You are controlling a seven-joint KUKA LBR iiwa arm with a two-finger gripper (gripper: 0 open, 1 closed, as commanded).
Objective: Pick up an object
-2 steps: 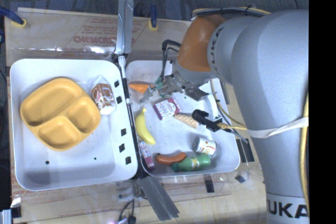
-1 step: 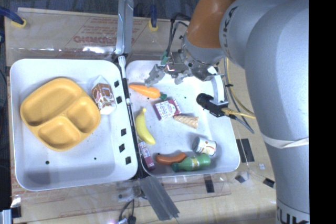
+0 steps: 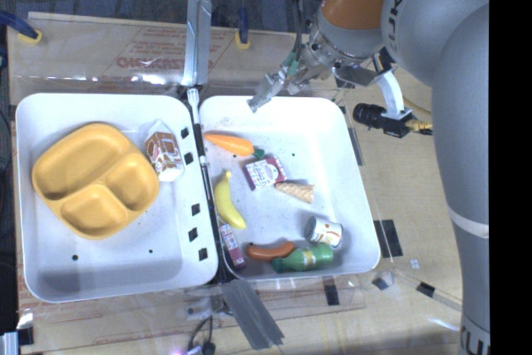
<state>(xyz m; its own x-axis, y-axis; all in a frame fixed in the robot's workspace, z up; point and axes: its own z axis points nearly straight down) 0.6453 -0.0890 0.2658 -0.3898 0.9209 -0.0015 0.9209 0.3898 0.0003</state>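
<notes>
Camera view | gripper point(image 3: 264, 93) above right bin point(image 3: 353, 170) far rim | carrot point(image 3: 229, 143) nearby

The arm point(image 3: 432, 4) carries dark letters, "UKA", on its grey casing just below the orange band. Red print runs across the cardboard sheet point(image 3: 158, 50) beyond the far edge of both bins, too blurred to read.

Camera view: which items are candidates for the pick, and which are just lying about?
Candidates, in the right white bin:
orange carrot
yellow banana
maroon packet
tan cone
small can
red sausage
green bottle

Lying about, in the left white bin:
yellow divided plastic tray
brown-and-white wrapped snack
</notes>
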